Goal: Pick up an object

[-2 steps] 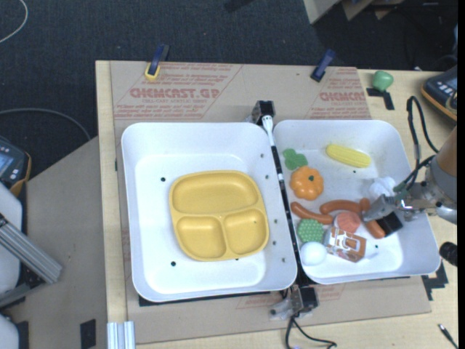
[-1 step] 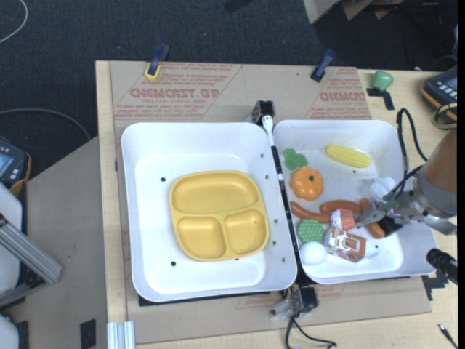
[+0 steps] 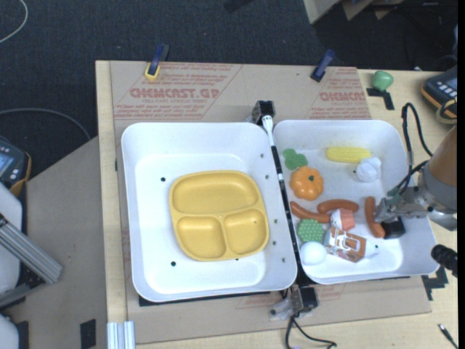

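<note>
The right bin (image 3: pixel 385 133) holds several toy foods: a yellow corn cob (image 3: pixel 348 153), a white lump (image 3: pixel 368 169), an orange pumpkin (image 3: pixel 306 183), a green leaf piece (image 3: pixel 294 158), long reddish sausages (image 3: pixel 338 206), a green round piece (image 3: pixel 310 230), a white egg (image 3: pixel 314 253) and a red-and-white packet (image 3: pixel 345 244). My gripper (image 3: pixel 391 217) reaches in from the right and sits low at the bin's right side. It is right beside an upright reddish sausage (image 3: pixel 372 217). The view does not show anything held in it.
The left bin (image 3: pixel 145 151) bears a yellow three-compartment tray (image 3: pixel 218 214). A black hinge piece (image 3: pixel 264 111) sits between the bins at the back. Clamps (image 3: pixel 154 64) hold the cardboard board's far edge, and a green ball (image 3: pixel 381 80) lies at the back right.
</note>
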Available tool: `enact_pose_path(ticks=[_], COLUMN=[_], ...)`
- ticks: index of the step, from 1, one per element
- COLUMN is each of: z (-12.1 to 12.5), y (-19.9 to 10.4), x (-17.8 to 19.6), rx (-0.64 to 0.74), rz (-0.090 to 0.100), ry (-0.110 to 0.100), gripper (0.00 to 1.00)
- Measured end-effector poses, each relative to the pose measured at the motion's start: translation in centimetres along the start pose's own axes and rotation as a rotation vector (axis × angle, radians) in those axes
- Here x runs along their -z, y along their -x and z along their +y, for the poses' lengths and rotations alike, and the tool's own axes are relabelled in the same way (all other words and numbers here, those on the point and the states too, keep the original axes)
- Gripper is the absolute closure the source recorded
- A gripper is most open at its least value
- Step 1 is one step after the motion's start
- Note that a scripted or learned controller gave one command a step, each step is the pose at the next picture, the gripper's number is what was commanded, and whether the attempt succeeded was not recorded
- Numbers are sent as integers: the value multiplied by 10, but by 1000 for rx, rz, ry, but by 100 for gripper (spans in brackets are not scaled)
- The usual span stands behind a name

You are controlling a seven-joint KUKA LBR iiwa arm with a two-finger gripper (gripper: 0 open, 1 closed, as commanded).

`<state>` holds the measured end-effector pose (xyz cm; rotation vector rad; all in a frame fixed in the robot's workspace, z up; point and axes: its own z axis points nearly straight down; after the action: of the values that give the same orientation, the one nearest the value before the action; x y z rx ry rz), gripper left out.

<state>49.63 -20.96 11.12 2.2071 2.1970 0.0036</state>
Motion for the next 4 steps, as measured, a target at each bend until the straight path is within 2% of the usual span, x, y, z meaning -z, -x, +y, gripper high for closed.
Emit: enact_pose_path(ticks=[1,2,4], z=[7,10,74], y=[-2,-1,-96], x=[63,116,131], rx=[7,7,11], rz=[15,14,17], ry=[-14,-13,-16], gripper=[100,100,100])
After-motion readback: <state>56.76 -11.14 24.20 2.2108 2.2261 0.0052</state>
